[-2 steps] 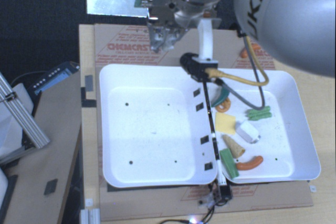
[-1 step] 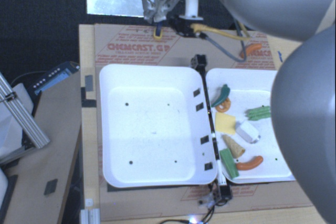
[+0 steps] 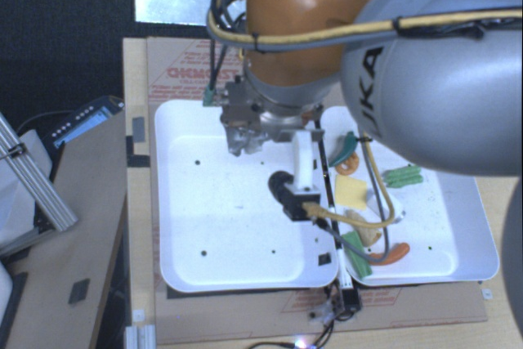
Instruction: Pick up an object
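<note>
The claw (image 3: 242, 136) is seen above the left bin (image 3: 176, 200), over its far right part and close to the far rim. It is hung from the grey arm (image 3: 441, 86), whose orange band (image 3: 306, 8) covers much of the upper view. Whether the claw is released or clenched cannot be told, since its tip is seen from above and is partly blurred.

The objects are gathered in the right bin (image 3: 458, 245), well apart from the claw:
- A yellow wedge (image 3: 351, 192) lies near the wall shared by the two bins.
- An orange ring (image 3: 348, 166) lies just beyond the wedge.
- A long green piece (image 3: 343, 147) lies beside the ring and is partly hidden under the arm.
- A ridged green piece (image 3: 402, 176) lies further to the right.
- An orange carrot-like piece (image 3: 389, 254) rests by the near rim, just beside a dark green piece (image 3: 356, 244).
- A pale shape (image 3: 369, 233) is seen between them — possibly another object, though it cannot be made out.

Both bins rest on a sheet of cardboard (image 3: 176, 69) with red print, which is laid on the surface (image 3: 90, 200).
</note>
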{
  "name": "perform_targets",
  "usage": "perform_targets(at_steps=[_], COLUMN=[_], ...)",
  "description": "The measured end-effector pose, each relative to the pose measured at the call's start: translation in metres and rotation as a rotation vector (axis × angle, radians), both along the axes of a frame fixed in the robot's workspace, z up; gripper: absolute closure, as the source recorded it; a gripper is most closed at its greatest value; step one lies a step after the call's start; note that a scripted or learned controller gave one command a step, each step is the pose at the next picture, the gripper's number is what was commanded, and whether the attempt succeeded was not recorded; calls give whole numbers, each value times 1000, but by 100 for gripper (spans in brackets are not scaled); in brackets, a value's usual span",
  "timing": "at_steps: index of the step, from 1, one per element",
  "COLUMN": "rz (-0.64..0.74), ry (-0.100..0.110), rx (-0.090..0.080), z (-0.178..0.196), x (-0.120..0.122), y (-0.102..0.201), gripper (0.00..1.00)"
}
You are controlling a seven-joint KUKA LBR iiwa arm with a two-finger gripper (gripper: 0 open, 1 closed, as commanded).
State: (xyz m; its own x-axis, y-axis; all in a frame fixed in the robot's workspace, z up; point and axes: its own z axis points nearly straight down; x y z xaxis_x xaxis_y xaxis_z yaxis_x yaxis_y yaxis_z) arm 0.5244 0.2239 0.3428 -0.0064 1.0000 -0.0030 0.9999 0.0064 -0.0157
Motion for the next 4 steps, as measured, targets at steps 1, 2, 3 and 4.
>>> perform_targets(at_steps=[1,2,3,4], rz=[1,-7,-4,-2], ry=[-34,-2,-18,-19], rx=[14,-4,5,7], z=[203,6,27,38], x=[-36,12,13,13], y=[11,9,11,11], gripper=[100,100,100,100])
